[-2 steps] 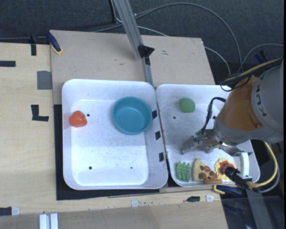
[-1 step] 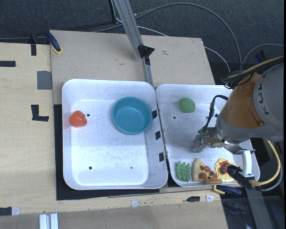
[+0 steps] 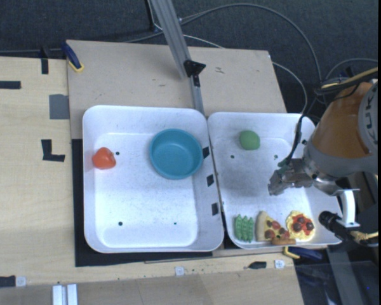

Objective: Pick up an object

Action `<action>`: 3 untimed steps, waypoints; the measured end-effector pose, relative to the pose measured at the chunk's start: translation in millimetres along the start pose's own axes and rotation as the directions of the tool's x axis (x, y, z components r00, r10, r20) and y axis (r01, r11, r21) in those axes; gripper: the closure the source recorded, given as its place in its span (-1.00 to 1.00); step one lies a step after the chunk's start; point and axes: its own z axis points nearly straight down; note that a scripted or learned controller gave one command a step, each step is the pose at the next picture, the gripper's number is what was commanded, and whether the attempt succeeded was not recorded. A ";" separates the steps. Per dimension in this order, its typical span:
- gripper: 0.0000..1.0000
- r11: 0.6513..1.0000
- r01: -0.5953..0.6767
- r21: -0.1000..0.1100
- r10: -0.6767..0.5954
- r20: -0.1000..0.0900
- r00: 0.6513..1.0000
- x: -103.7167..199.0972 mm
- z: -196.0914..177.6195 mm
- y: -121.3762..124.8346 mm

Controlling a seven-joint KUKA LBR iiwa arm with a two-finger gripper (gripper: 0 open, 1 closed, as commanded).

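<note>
Nearest the camera, along the front edge of the right bin [image 3: 223, 170], three toy foods lie in a row: a green ridged pea pod piece [image 3: 243, 227] with its long axis running front to back, a pizza slice [image 3: 270, 227] just beside it with its narrow tip toward the far side, and a small round pizza [image 3: 300, 225] touching the slice's right edge. A little farther in, the jaws [image 3: 280, 183] hang over the speckled floor of the same bin, right of its middle, on the grey arm [image 3: 343, 138] with its orange band that enters from the right; whether they are open or closed cannot be told, and nothing is visible between them. Farther back in that bin rests a green ball [image 3: 249, 139], well apart from the jaws. In the left bin [image 3: 92, 189], a blue bowl [image 3: 176, 153] sits upright near the dividing wall, and an orange-red toy fruit [image 3: 103, 159] lies by the left wall. Beyond both bins, a grey metal bar [image 3: 171, 30] slants across the surface [image 3: 127, 75].
</note>
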 end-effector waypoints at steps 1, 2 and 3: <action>1.00 1.000 0.001 -0.001 -0.001 0.000 1.000 2.7 -61.9 2.8; 1.00 1.000 0.000 -0.001 0.000 0.000 1.000 2.7 -114.0 3.8; 1.00 1.000 0.004 0.005 -0.004 -0.002 1.000 52.0 -98.5 15.6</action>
